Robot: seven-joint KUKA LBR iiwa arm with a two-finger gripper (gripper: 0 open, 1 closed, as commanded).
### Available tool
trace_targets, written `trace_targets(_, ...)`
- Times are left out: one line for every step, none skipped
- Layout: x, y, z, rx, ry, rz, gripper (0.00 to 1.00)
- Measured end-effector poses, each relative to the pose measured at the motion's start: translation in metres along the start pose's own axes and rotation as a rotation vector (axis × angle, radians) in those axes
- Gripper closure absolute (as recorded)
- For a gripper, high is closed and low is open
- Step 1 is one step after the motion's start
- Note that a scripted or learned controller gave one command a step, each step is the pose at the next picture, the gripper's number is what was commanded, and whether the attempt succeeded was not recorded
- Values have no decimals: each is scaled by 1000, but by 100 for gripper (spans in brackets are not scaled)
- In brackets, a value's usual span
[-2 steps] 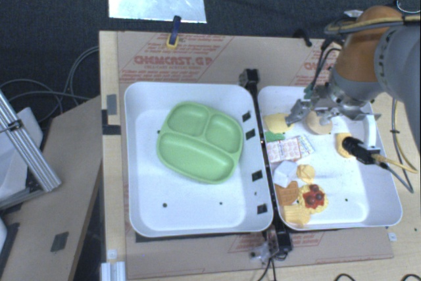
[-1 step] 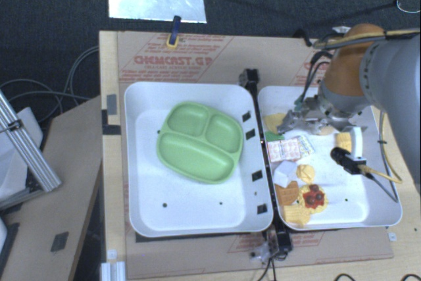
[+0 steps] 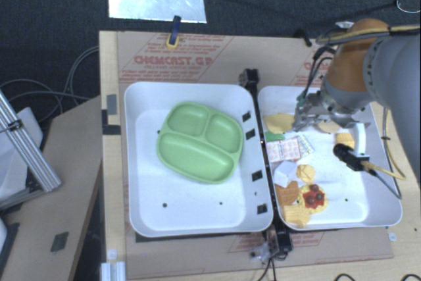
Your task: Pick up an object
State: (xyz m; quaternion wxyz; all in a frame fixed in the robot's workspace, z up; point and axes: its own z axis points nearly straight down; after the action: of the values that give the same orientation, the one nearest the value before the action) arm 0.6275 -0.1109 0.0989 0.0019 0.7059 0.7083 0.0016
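Gripper (image 3: 306, 116) low in right bin (image 3: 378, 210), upper part, beside a pale yellow piece (image 3: 279, 122); whether I am spread or closed cannot be told, and nothing is seen between me. Candidate objects crowd the bin's left side: patterned packet (image 3: 287, 149), orange and red toys (image 3: 304, 196) at lower centre-right of frame. Risk: closing on the divider wall (image 3: 262, 141) or nudging two items at once (they touch). Open room lies toward the bin's lower right; green tray (image 3: 198, 141) sits apart in left bin (image 3: 141, 207)
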Motion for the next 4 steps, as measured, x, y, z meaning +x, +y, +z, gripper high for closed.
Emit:
trace_targets(5,10,-49,-2,0,-2,100)
trace_targets(3,11,-93,-2,0,-2,100)
trace_targets(3,13,-128,0,0,-2,100)
trace_targets(35,-34,-121,7,2,-4,100)
